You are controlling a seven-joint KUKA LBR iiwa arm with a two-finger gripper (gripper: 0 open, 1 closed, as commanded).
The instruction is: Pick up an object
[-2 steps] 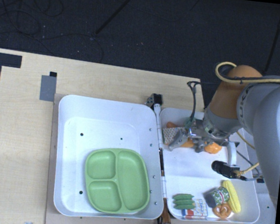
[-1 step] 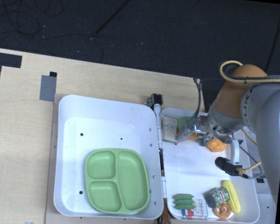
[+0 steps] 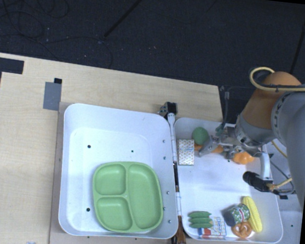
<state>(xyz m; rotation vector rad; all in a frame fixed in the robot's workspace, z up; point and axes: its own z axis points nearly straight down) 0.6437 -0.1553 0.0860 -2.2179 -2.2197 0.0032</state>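
My gripper hangs low over the far part of the right bin, reaching in from the right. Just to its left lies a green round object, very near the gripper's tip. A small orange object lies right of the gripper, partly under the wrist. A patterned flat block rests against the bin's left wall. At the near end lie green pea pods, a yellow corn cob, a small can and a pretzel.
The left bin holds a green divided plate. A metal clamp sits where the two bins meet at the far side. A black cable end juts over the right bin's right side.
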